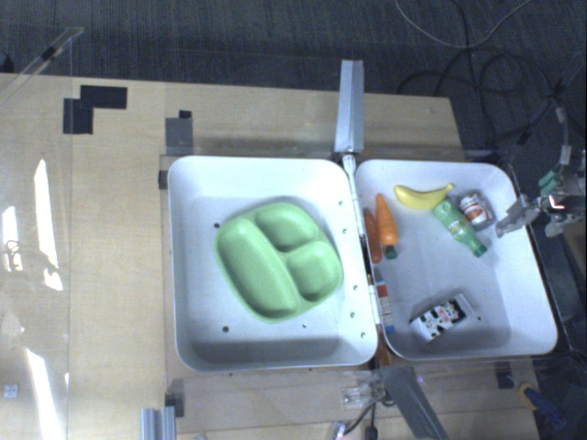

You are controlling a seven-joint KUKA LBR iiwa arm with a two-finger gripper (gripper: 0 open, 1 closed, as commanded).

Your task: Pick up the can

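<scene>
the gripper sits at the right bin's 3 o'clock rim; whether it is open i cannot tell. the can lies just at its 9 o'clock, touching a green bottle, a banana beyond. a green tray fills the left bin.

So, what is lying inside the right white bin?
The right white bin holds a yellow banana, an orange carrot, a green plastic bottle, a small red-and-white can touching the bottle, and a black-and-white packet. What lies beneath them is covered.
</scene>
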